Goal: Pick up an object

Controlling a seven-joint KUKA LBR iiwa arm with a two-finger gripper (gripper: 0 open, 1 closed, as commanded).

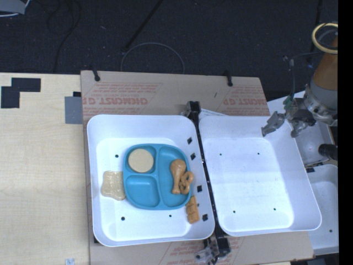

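Note:
The left bin (105,131) holds a blue divided plate (149,195). On the plate lie a round tan cookie (140,160), a tan drumstick (177,174) and a small pretzel (187,181). A pale bread slice (113,185) lies against the plate's left edge, and a small brown piece (192,210) rests by its lower right. My gripper (285,124) hangs over the upper right corner of the right bin (259,214), far from all the food. Its two fingers stand spread apart with nothing between them.
Both bins sit on a cardboard sheet (165,95) on the wooden bench. A black divider (201,170) runs between the bins. The arm comes in at the right, beside white equipment (325,164).

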